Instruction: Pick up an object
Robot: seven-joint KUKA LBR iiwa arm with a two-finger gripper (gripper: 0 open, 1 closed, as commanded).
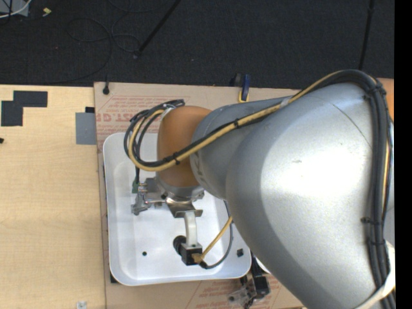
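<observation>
My gripper (140,203) hangs low over the left part of the white bin (119,237), seen from above under the orange wrist band (175,148). Its metal end points left, close to the bin floor. The wrist hides what lies between its tips, and I cannot make out any object in it. A tiny dark speck (144,253) lies on the bin floor in front of the gripper. Another small dark piece (239,252) lies near the bin's front right corner.
The big grey arm (302,185) covers the right half of the view and whatever is under it. The bin sits on a brown cardboard sheet (122,105). A black and metal fitting (254,288) stands just outside the bin's front right corner.
</observation>
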